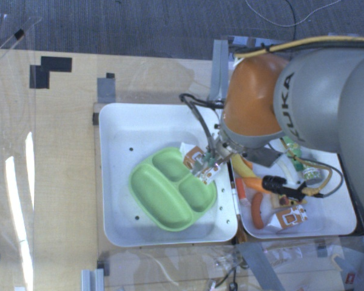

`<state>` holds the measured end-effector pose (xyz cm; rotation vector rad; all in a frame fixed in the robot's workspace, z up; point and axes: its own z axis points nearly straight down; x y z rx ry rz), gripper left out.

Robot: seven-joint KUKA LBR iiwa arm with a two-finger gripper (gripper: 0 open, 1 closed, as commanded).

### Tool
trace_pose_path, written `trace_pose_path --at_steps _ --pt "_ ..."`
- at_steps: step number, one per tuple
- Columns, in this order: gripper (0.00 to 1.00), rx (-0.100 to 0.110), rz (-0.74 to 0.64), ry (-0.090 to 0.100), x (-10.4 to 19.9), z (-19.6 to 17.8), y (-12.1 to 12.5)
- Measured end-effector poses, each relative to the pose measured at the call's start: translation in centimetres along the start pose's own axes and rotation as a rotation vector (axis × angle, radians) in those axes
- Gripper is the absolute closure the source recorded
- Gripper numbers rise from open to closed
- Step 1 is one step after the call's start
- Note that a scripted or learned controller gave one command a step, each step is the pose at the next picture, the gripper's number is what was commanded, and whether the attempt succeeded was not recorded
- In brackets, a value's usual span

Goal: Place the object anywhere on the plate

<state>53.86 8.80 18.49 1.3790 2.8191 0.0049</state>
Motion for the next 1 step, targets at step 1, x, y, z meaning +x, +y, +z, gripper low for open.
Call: trace_pose_path --at_steps 1 --pt "1.0 0.0 -0.138 0.0 1.62 -0.01 -1.6"
